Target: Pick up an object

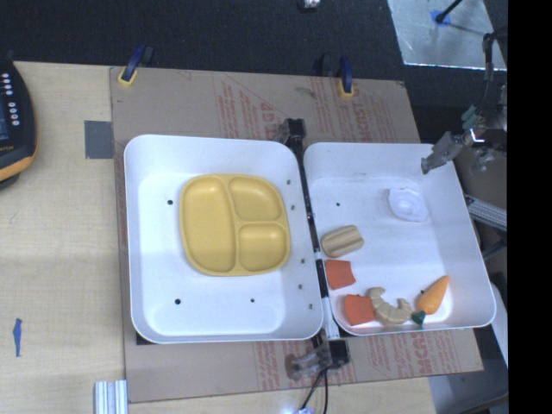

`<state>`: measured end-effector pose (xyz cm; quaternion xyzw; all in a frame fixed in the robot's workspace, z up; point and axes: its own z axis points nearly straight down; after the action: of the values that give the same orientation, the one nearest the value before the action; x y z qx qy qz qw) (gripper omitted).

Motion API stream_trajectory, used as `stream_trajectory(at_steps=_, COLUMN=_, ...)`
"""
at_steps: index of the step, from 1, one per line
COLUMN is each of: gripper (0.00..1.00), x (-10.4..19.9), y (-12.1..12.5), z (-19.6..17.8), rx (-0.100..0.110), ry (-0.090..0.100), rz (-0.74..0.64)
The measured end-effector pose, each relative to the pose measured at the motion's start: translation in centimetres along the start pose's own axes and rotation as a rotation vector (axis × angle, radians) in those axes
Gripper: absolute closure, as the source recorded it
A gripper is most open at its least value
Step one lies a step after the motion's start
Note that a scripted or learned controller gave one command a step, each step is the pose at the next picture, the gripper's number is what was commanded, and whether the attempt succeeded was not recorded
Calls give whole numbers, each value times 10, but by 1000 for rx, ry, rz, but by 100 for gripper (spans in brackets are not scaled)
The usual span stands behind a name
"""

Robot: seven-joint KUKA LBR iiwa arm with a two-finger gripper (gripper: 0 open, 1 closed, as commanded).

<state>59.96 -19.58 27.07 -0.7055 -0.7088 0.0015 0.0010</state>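
The right white bin (448, 231) holds several small items. A tan bread-like roll (341, 241) lies near its left wall. An orange-red block (340, 273) sits below it, and a second red block (358, 309) lies at the front. A beige curved piece (390, 307) rests beside that block, with an orange carrot (433, 293) to its right. A pale translucent lid-like object (406, 203) lies toward the back. My gripper (435, 159) hangs at the bin's back right corner, above the rim, apart from all the items.
The left white bin (155, 300) holds a yellow divided plate (234, 223). Blue and yellow clamps (345, 78) pin the cardboard sheet at the back. A black and orange pendant (13, 119) lies at the far left.
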Motion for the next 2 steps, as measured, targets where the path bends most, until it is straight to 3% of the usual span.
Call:
stream_trajectory(at_steps=1, gripper=0, x=57, y=-99, z=82, rx=17, ry=8, rz=1)
stream_trajectory(at_steps=2, gripper=0, x=151, y=-33, z=79, rx=-4, ry=2, rz=-12)
